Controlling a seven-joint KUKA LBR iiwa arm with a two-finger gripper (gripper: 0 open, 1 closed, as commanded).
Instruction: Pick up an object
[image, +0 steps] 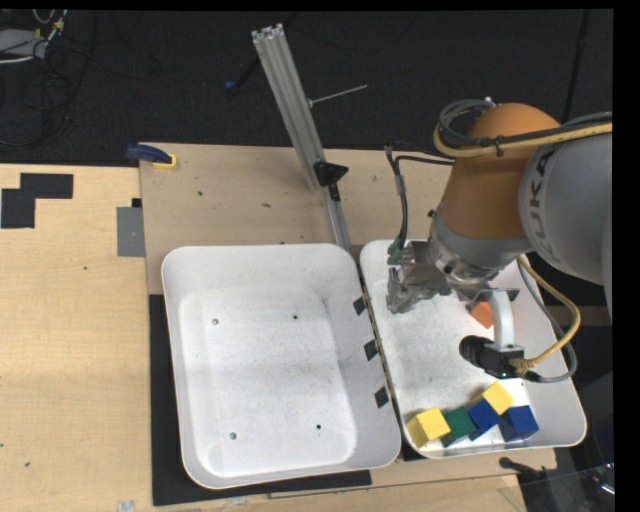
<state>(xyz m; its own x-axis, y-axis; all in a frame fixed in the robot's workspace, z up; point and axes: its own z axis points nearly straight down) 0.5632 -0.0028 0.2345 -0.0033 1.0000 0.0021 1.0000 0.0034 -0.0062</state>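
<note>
While blocks (475, 420) lie clustered nearby, gripper (400, 298) hovers apart

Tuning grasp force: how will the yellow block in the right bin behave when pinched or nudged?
The yellow block looks like a rigid cube, so probably stiff with flat faces to pinch. No round sides, so it should slide, not roll. It sits against the green block near the right bin's front wall, so a nudge likely shifts its neighbours too.
</note>
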